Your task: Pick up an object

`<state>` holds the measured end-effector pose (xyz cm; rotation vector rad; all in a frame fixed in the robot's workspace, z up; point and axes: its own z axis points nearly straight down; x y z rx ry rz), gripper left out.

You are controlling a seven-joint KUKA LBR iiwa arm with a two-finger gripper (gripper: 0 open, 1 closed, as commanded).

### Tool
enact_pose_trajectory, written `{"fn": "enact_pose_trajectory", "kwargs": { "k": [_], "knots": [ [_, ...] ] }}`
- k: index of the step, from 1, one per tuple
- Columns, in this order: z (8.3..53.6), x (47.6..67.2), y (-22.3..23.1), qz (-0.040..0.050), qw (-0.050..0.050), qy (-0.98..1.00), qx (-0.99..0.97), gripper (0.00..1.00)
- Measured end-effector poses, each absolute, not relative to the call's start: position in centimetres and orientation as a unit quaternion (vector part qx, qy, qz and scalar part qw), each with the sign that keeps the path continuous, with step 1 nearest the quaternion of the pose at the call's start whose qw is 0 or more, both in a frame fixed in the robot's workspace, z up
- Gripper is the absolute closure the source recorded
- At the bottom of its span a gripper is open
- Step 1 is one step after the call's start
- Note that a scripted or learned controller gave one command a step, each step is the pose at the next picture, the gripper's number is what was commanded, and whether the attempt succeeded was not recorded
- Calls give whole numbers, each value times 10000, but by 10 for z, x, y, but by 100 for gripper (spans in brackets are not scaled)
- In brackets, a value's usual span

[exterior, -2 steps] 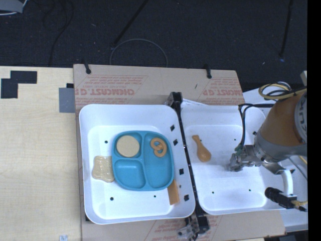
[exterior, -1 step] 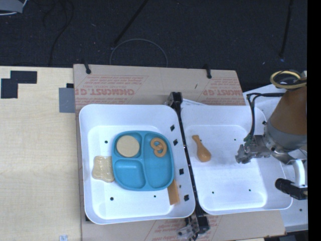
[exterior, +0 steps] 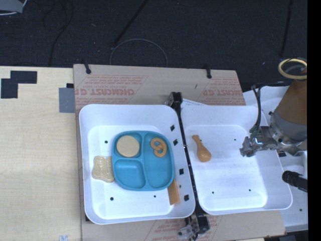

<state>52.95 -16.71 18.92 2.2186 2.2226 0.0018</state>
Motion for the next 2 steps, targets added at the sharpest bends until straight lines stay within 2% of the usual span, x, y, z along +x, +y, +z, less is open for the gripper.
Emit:
{"fn": "enact_pose_trajectory", "kwargs": {
  "k": [1, 2],
  "knots": [
    [210, 530, -168, 1, 1, 7076, 7066, 100],
    [220, 552, -112, 6, -12, 7092, 7050, 100]
  ]
}}
